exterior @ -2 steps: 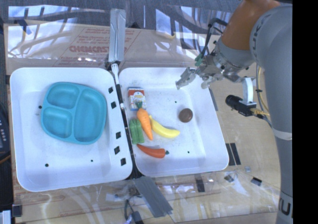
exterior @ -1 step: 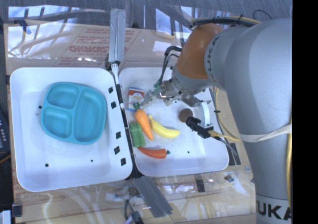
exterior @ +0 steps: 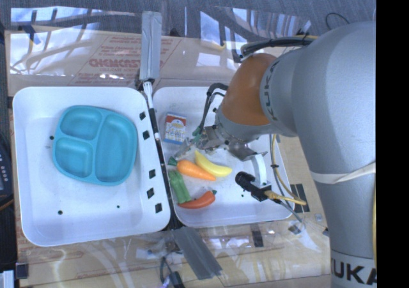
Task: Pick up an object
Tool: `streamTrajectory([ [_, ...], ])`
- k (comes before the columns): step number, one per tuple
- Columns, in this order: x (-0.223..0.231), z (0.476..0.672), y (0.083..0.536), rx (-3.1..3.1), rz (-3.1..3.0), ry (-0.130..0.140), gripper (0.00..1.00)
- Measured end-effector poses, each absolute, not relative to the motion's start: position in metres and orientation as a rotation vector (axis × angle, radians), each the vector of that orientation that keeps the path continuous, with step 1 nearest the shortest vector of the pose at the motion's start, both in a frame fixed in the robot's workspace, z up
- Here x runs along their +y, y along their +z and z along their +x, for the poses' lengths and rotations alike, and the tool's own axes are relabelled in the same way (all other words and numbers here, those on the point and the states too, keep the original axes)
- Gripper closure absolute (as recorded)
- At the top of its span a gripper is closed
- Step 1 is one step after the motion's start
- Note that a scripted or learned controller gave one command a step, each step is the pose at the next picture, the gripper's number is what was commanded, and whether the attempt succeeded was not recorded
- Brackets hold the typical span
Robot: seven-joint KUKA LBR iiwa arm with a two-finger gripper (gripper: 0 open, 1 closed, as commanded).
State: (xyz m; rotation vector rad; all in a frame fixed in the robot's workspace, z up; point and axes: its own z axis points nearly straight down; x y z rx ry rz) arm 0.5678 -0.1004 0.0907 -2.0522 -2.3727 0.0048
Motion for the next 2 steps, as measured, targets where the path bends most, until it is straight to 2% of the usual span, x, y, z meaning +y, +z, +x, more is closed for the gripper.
streamTrajectory([
  [1,-0.1,0.568,0.1,-2.376,-2.047,0.007,1.0],
  [2,-0.049,0.599,0.192,-2.275,-2.165,0.002,1.0],
])
